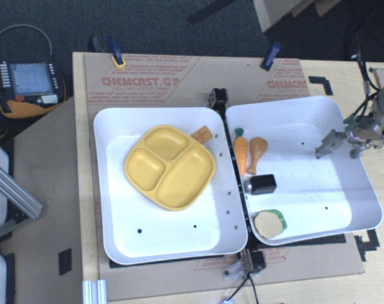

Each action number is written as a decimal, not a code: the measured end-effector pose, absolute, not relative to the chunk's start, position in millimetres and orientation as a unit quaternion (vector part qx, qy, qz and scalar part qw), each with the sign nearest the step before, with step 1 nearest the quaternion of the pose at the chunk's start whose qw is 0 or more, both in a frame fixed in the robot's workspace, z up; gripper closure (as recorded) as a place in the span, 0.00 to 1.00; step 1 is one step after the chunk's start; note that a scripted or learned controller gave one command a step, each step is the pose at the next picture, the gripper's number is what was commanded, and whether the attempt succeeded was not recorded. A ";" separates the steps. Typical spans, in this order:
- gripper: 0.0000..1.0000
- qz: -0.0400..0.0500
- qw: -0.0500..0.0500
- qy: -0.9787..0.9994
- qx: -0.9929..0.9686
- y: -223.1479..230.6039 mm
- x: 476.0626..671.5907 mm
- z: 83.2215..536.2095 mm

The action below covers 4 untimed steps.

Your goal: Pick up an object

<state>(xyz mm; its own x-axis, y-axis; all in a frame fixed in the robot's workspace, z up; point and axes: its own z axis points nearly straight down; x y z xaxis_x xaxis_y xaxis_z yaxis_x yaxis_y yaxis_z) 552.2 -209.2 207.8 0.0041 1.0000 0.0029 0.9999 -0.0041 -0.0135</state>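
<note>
I see my gripper at the right side of the right bin, up over the bin's bare white floor. Two grey fingers poke out toward the left. They look a bit apart, and there is nothing between them, so I am not holding anything.

The things I could pick all lie to the left of my gripper, along the left wall of that same bin. They are well apart from it, with bare floor in between. There is a toy carrot and right beside it a tan toy drumstick, and the two look like they touch. Both lie long-ways, running from the far side of the bin toward the near side. Just below them sits a small black block, lying sideways. Nearer to me is a round tan and green toy in the near corner; I can't tell what food it is.

The left bin holds a yellow plate with three parts. A small brown block peeks out from behind the plate's far edge.

I think my next move is to go left toward the carrot and drumstick, which are closest in line with my gripper. They sit tight by the wall, so that could be tricky.
</note>
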 end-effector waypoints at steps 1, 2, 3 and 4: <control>0.00 0.000 0.000 -0.707 -0.707 -208.6 555.4 215.5; 0.00 0.002 0.003 -0.707 -0.707 -210.3 557.9 152.4; 0.00 -0.003 0.003 -0.708 -0.706 -215.1 562.6 110.1; 0.00 -0.006 0.003 -0.709 -0.705 -209.3 568.0 92.5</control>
<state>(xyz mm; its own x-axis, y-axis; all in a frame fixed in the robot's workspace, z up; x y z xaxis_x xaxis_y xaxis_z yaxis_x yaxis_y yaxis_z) 568.0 -209.3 92.5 -0.0064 0.9999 0.0124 1.0000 0.0063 0.0037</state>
